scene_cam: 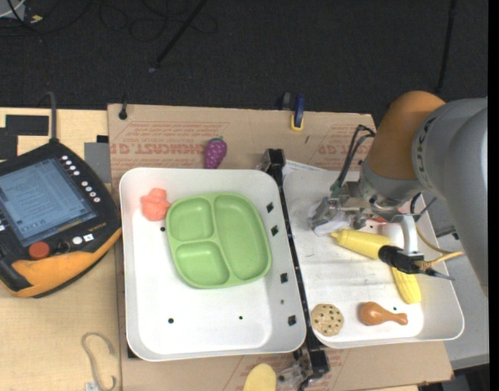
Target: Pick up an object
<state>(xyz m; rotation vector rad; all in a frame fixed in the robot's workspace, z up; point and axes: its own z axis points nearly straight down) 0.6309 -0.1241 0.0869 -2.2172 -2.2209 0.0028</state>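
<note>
My gripper hangs low over the upper left part of the right bin, under the orange-banded wrist. Just right of and below it lies a yellow mustard bottle, tilted, its pointed tip close to the gripper. A yellow corn cob lies further right. Near the bin's front edge sit a round cookie and a brown chicken drumstick. I see nothing held in the gripper.
The left bin holds a green divided plate and a pink toy. Purple grapes lie behind it on the cardboard. A teach pendant sits far left, and a yellow item lies at the front.
</note>
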